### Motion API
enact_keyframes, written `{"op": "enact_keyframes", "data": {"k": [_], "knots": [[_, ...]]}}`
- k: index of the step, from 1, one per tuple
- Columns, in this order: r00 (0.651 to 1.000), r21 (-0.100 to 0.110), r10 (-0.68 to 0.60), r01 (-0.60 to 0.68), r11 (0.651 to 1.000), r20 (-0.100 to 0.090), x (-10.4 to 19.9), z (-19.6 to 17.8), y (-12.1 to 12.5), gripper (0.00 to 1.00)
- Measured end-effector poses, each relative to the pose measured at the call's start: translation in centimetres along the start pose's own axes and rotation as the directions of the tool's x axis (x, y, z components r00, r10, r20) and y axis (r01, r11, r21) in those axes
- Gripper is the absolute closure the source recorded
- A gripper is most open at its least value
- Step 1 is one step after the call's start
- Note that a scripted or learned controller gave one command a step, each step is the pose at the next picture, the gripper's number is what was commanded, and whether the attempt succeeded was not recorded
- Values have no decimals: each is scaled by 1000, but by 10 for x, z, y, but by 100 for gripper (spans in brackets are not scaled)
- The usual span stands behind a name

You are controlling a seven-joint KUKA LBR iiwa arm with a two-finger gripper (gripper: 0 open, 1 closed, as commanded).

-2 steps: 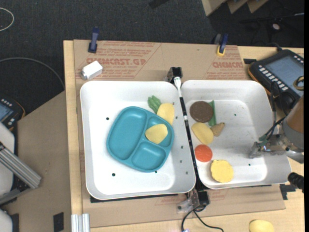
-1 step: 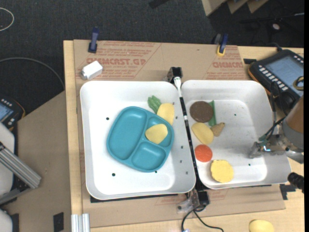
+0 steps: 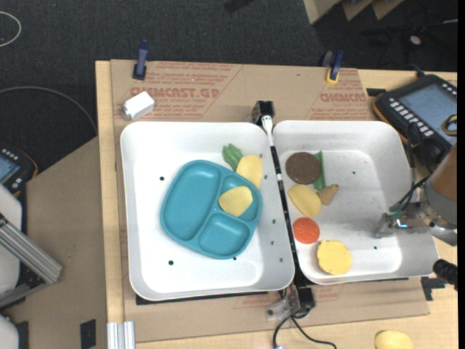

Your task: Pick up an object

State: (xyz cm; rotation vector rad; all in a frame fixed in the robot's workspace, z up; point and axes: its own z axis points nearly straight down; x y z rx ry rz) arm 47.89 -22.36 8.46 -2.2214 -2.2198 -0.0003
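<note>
The right bin (image 3: pixel 363 140) holds a brown disc (image 3: pixel 302 167) with a green strip (image 3: pixel 319 167) beside it, a yellow lump (image 3: pixel 305 200), a small tan piece (image 3: pixel 328 193), an orange-red disc (image 3: pixel 306 230) and a yellow disc (image 3: pixel 333 257). In the left bin (image 3: pixel 145 195) a blue divided tray (image 3: pixel 196 209) carries a pale yellow piece (image 3: pixel 236 200). Another yellow piece (image 3: pixel 250 169) and a green piece (image 3: pixel 232 155) lie at the tray's far right corner. My gripper (image 3: pixel 392 224) hangs low over the right bin's right side, apart from all the objects, roughly 80 px right of the yellow disc.
A white block (image 3: pixel 138 105) lies on the cardboard behind the left bin. Blue (image 3: pixel 140 59) and yellow (image 3: pixel 333 67) clamps hold the board's far edge. A black pendant (image 3: pixel 421 111) sits at the right rear. A yellow object (image 3: pixel 392 339) lies off the bench front right.
</note>
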Motion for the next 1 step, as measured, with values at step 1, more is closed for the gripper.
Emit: {"op": "enact_keyframes", "data": {"k": [1], "knots": [[1000,-2,0,0,1000,1,0,-10,0,100]]}}
